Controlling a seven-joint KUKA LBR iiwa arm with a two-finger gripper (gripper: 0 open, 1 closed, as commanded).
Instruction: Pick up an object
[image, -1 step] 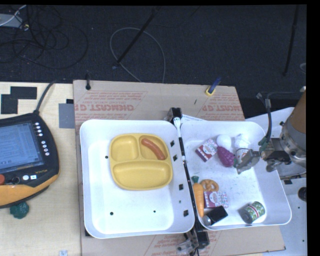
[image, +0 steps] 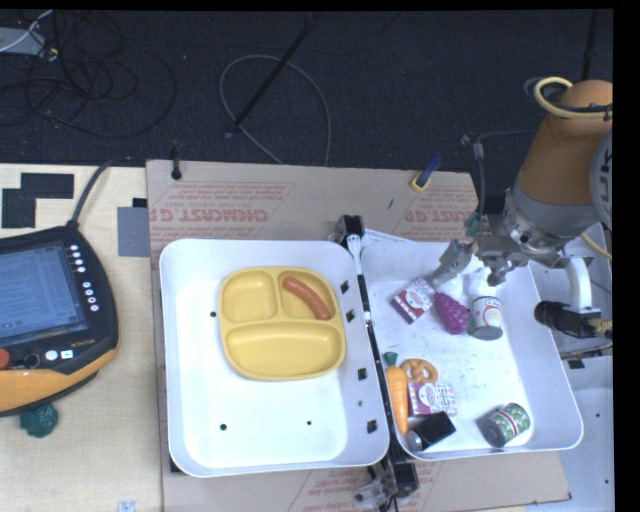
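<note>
Upside-down red lettering "CHEMCRZT" on cardboard sheet (image: 250, 205), second print partly hidden

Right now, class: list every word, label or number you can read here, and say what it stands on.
"CHEMCRZT. G P", upside down, red, blurred: cardboard sheet behind the bins.
Same print at the sheet's front edge: too blurred.
Handheld screen: too small.
Red packet, cans: labels unreadable.

End effector (image: 472, 258) over far part of right bin (image: 545, 345), fingers spread, nothing between them. Below it: purple grapes (image: 451, 312), red packet (image: 413, 300), small can (image: 487, 318). Near end: carrot (image: 398, 398), pretzel (image: 418, 371), green can (image: 505, 424). Left bin (image: 190, 400) holds yellow divided plate (image: 281, 325) with sausage (image: 307, 296).
</note>
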